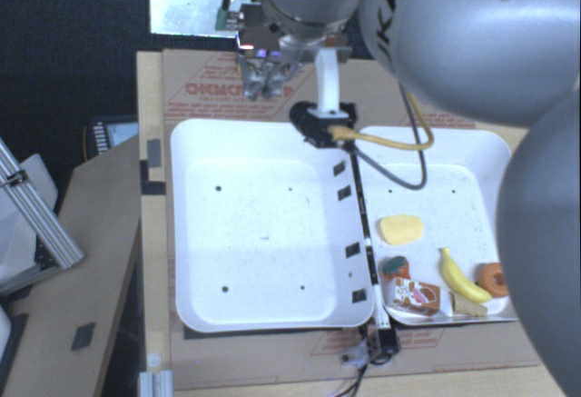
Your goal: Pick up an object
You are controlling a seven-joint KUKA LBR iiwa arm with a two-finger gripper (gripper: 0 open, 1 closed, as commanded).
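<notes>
Camera view: the jaws (264, 86) hang nearly closed, empty, beyond the left bin (195, 232).

White bins (254, 232); yellow banana (457, 275); pale yellow chip (400, 229); orange ring (493, 278); red-and-white packet (416, 295); tan tabletop (109, 232).

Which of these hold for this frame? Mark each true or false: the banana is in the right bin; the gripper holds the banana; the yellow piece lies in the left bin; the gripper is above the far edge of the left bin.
1. The banana is in the right bin: true.
2. The gripper holds the banana: false, it is far from it.
3. The yellow piece lies in the left bin: false, the right bin.
4. The gripper is above the left bin's far edge: true.
</notes>
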